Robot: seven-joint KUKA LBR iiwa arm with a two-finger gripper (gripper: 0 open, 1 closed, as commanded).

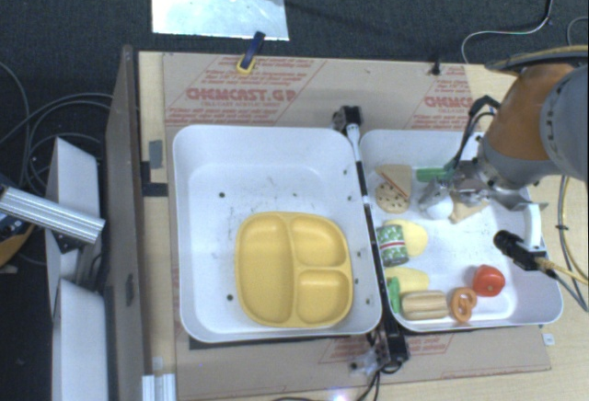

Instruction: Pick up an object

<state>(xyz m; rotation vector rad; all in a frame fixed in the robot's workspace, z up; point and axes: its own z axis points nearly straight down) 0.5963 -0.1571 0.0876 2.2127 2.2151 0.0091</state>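
1. Plainly, we cannot tell whether the gripper (pixel 448 197) is wide, narrow or holding anything; it sits low in the right bin (pixel 552 303), in that bin's far half, amid small pieces too blurred to name.
2. We judge the tomato (pixel 490 280), near the right bin's near right corner, a fair target: it looks like light, stiff toy plastic, round and smooth, so it may slip. We would grip across its widest middle.
3. Count in the right bin: one tomato, one pretzel (pixel 463 303) just beside it, one hot dog (pixel 424 304), one can (pixel 394 245), one wedge (pixel 395 188) at the far left, and yellow pieces by the can that we cannot count surely.
4. Left of the right bin stands the left bin (pixel 198 206), bearing one yellow tray (pixel 294 269).
5. Bins: two.
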